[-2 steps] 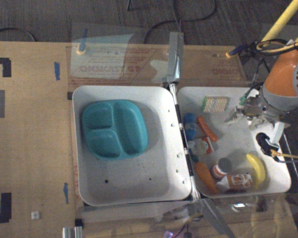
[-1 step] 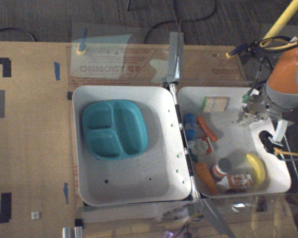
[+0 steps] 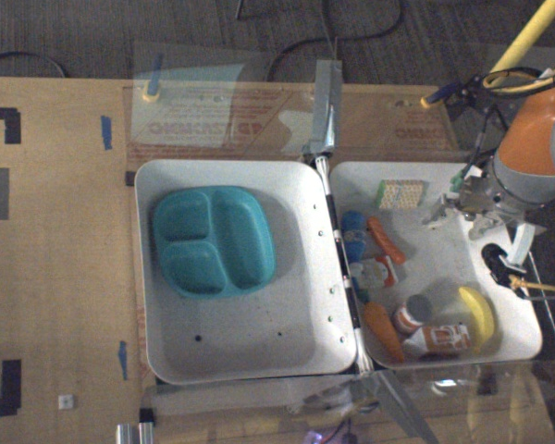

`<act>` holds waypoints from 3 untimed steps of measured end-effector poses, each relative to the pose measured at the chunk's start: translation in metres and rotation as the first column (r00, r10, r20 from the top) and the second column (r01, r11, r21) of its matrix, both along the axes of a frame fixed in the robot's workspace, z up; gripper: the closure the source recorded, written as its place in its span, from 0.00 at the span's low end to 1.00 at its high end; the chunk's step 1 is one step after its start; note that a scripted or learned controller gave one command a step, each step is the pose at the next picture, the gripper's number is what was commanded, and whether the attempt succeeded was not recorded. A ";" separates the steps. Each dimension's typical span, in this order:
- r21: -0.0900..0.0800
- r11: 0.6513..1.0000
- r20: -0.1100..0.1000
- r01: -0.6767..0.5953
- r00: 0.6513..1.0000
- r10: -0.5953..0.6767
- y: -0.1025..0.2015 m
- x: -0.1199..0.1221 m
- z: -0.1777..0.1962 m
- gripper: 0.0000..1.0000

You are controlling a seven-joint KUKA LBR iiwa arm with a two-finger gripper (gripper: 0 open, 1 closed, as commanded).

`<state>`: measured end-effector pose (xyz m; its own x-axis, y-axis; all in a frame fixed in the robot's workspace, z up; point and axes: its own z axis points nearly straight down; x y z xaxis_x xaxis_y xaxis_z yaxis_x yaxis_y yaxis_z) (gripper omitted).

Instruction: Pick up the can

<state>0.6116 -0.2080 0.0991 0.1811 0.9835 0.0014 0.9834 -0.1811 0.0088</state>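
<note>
The can (image 3: 418,311) lies in the front part of the right bin (image 3: 527,345); it is small, with a grey end and a red-and-white label. It rests between an orange vegetable-like item (image 3: 381,329) and a yellow banana (image 3: 479,314). A white-and-orange carton (image 3: 441,339) touches its front side. My gripper (image 3: 461,207) hangs over the bin's back right area, well behind the can and apart from it. Nothing shows between its fingers.
The right bin also holds a speckled sponge (image 3: 402,194), a blue item (image 3: 354,222), an orange stick (image 3: 386,239) and a small packet (image 3: 372,272). A teal divided plate (image 3: 213,239) sits in the left bin (image 3: 166,359). Cables trail behind the arm.
</note>
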 end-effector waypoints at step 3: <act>-0.002 0.995 -0.001 -0.099 0.995 0.099 0.045 -0.035 -0.011 0.00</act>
<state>0.5769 -0.1632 0.0879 0.0831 0.9965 -0.0010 0.9965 -0.0830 0.0081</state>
